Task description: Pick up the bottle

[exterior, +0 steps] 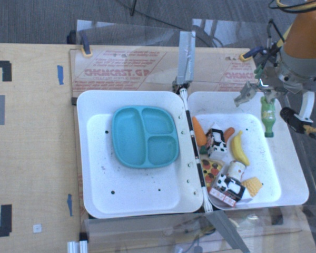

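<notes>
The bottle [268, 119] is green with a lighter cap end and stands upright over the back right part of the right bin [289, 188]. Its top sits between the fingers of my gripper [265, 95], which is shut on it. The grey wrist and orange band of the arm rise above it at the view's right edge. The bottle's base appears lifted a little off the bin floor.
In the right bin lie a carrot [199, 132], a cow toy [217, 139], a banana [237, 147], a pizza slice [211, 167], a white cup [235, 168] and a carton [229, 190]. A teal divided plate [145, 136] sits in the left bin [95, 183].
</notes>
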You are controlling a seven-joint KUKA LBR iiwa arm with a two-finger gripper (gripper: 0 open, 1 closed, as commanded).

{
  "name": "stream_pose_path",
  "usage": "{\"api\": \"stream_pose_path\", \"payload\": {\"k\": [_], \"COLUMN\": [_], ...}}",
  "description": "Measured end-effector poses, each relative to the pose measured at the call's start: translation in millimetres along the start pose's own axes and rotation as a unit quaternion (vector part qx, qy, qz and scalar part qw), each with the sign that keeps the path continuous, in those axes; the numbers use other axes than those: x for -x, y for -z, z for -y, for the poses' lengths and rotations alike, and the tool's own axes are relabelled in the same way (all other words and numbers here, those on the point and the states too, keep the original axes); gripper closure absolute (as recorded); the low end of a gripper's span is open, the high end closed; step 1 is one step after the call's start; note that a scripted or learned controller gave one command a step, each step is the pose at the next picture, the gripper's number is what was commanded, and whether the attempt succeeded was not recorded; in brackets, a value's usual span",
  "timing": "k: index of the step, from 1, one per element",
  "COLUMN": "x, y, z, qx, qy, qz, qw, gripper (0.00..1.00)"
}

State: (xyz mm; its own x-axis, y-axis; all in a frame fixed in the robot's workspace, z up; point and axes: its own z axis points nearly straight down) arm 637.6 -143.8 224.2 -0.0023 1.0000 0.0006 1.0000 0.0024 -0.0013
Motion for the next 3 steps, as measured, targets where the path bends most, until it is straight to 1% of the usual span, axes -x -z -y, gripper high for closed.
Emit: {"api": "stream_pose_path", "payload": {"k": [1,2,3], "x": [6,79,60], "y": [16,0,-127], "z": [12,-30,-12], "qx": [0.000,0.003,0.003], "qy": [0.007,-0.101,-0.147], "qz": [0.000,0.002,-0.006], "qw": [1.0000,0.9949,0.9892], "gripper": [0.00,0.00,0.00]}}
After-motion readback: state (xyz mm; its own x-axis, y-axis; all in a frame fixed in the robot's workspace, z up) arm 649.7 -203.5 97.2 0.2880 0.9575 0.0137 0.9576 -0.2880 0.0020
